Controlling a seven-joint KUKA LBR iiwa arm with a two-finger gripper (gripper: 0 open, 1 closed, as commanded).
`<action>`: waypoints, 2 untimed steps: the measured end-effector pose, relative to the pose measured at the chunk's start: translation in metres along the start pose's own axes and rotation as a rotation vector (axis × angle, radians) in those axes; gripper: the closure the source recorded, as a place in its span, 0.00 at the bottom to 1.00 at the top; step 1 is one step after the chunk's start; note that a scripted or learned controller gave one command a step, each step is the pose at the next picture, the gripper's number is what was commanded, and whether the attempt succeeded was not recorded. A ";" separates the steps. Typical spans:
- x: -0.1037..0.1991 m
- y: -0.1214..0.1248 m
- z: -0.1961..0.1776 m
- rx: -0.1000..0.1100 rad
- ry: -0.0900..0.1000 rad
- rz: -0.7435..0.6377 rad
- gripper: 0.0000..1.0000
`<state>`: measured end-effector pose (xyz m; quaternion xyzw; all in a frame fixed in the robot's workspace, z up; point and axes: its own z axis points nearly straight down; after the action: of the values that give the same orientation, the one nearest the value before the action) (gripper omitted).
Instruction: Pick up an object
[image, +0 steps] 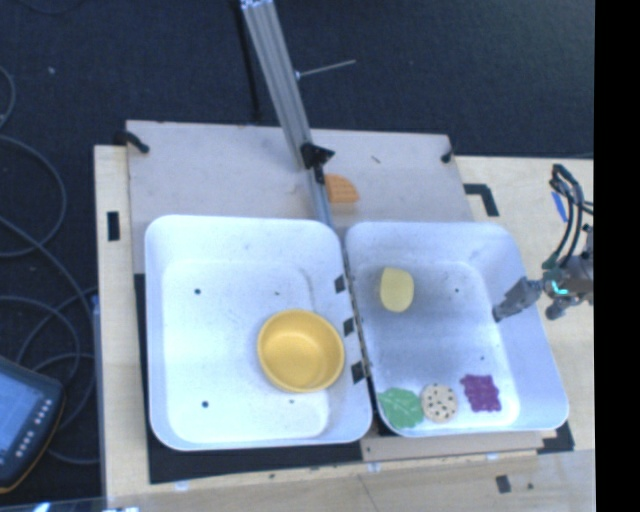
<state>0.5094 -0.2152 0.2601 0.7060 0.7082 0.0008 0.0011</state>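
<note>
The right bin (520, 350) holds a pale yellow rounded piece (396, 289) near its far left. Along its near edge lie a green piece (401, 406), a round speckled cookie (438, 402) and a purple piece (481, 392). A yellow bowl (300, 350) stands upright in the left bin (200, 260), near its right wall. My gripper (515, 299) hangs over the right rim of the right bin, well right of the pale yellow piece and above the purple one in the image. I see nothing held in it.
A slanted metal pole (285, 90) runs from the top down to the gap between the bins. An orange object (341, 190) lies on the bench behind the bins. A tablet (20, 420) sits off the bench at lower left.
</note>
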 end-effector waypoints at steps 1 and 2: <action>0.001 0.000 0.042 0.005 -0.001 0.003 0.00; 0.000 -0.005 0.085 0.006 -0.001 0.004 0.00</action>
<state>0.5048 -0.2157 0.1749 0.7074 0.7069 -0.0016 -0.0005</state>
